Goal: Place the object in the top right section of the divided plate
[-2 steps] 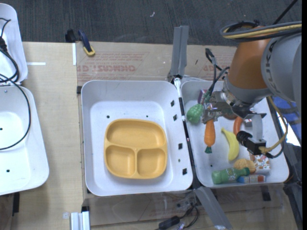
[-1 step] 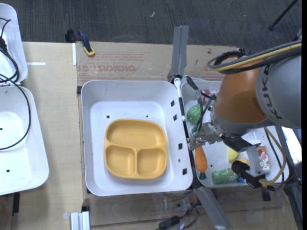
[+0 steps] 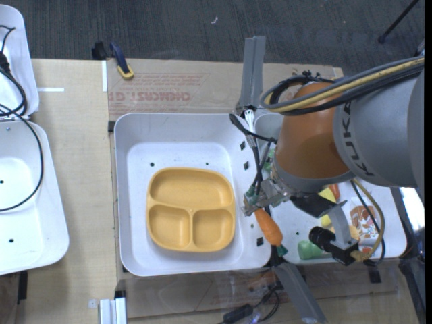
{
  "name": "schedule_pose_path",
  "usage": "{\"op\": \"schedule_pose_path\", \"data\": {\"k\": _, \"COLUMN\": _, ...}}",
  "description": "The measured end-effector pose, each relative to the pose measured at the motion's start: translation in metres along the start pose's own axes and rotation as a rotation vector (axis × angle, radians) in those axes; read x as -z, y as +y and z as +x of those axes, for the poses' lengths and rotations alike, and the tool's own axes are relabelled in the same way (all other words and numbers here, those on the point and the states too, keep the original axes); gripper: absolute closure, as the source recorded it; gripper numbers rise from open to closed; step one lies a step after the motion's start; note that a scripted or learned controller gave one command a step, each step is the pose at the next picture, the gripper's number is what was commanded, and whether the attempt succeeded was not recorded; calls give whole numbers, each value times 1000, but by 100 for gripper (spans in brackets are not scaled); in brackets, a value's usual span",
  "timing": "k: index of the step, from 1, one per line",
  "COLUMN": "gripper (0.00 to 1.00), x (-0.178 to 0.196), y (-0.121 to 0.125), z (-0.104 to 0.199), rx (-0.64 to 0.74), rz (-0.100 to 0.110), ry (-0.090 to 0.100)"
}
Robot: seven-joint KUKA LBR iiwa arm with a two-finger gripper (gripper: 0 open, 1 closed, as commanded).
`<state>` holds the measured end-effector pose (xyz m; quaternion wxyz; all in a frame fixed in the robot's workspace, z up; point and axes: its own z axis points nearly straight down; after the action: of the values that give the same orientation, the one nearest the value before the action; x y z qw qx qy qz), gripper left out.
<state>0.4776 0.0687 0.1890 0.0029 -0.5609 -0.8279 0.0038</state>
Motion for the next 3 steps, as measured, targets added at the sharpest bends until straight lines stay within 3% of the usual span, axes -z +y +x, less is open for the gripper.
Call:
{"op": "schedule_pose_path", "data": {"k": 1, "gripper": 100, "x": -6, "y": 26, "z": 66, "rx": 184, "rz": -1, "ry": -2}}
{"op": "schedule_pose_path", "data": {"k": 2, "gripper": 100, "x": 0, "y": 32, "z": 79, "rx": 610, "rz": -2, "ry": -2}}
{"op": "schedule_pose_path", "data": {"k": 3, "gripper": 100, "x": -77, "y": 44, "z": 40, "rx": 330, "rz": -14, "ry": -1}}
